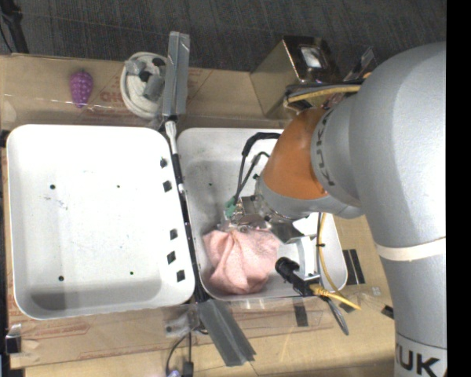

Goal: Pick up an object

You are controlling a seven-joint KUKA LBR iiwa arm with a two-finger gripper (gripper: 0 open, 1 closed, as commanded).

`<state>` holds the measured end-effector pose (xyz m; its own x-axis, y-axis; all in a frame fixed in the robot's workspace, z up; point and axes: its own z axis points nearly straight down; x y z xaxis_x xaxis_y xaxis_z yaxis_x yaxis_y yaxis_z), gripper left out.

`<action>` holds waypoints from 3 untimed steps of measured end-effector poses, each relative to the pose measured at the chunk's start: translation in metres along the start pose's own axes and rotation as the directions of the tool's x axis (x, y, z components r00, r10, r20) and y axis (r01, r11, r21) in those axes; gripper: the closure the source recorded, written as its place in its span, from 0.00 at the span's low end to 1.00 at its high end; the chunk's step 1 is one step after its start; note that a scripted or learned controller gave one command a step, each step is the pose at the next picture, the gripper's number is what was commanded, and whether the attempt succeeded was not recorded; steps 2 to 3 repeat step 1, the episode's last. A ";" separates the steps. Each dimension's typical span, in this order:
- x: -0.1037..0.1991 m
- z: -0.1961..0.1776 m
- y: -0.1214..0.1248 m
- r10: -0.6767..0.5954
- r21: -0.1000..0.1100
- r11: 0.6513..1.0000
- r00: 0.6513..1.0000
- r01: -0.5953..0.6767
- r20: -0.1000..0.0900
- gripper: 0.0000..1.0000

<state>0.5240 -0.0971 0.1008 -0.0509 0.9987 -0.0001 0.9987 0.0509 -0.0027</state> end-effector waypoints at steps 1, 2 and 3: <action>0.026 -0.091 0.040 0.000 0.001 1.000 1.000 0.000 -0.001 1.00; 0.026 -0.091 0.040 0.000 0.001 1.000 1.000 0.000 -0.001 1.00; 0.026 -0.091 0.040 0.000 0.001 1.000 1.000 0.000 -0.001 1.00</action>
